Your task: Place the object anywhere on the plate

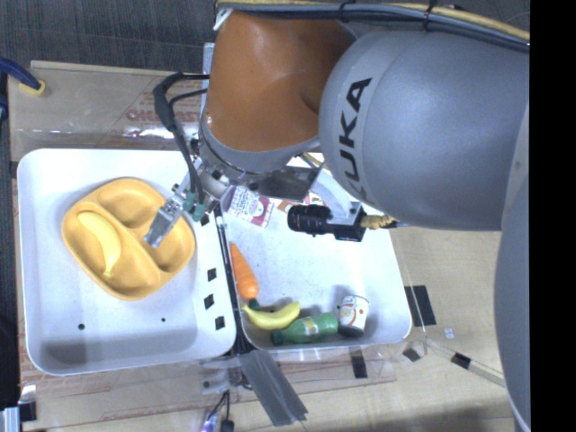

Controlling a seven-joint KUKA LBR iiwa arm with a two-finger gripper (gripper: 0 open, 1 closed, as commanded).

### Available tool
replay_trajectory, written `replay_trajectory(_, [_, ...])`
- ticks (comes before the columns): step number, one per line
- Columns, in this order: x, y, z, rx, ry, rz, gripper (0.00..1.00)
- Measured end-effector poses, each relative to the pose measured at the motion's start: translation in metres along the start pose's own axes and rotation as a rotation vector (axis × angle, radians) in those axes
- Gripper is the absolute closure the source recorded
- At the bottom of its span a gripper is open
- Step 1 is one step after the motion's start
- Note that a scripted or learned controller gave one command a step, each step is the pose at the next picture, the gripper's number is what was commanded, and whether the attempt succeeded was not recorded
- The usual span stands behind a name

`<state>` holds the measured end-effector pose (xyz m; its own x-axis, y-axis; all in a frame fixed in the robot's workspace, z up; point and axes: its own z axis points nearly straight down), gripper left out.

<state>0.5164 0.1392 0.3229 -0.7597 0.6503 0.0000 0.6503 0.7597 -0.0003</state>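
Right bin (pixel 387 327), near edge: banana (pixel 273 314), green bottle (pixel 304 328), small can (pixel 354 314); carrot (pixel 243 273) just behind. Left bin (pixel 54 349): yellow divided plate (pixel 126 237). Gripper (pixel 162 223) over the plate's right rim; whether clenched, released or grasping cannot be told.

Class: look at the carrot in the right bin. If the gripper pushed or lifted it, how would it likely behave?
The carrot looks stiff, so it probably would not bend. Its rounded, tapered body may roll in a curve when pushed. Its smooth skin might slip between narrow fingers.
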Motion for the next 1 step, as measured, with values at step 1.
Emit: replay_trajectory(1, [0.0,0.0,0.0,0.0,0.0,0.0,0.0])
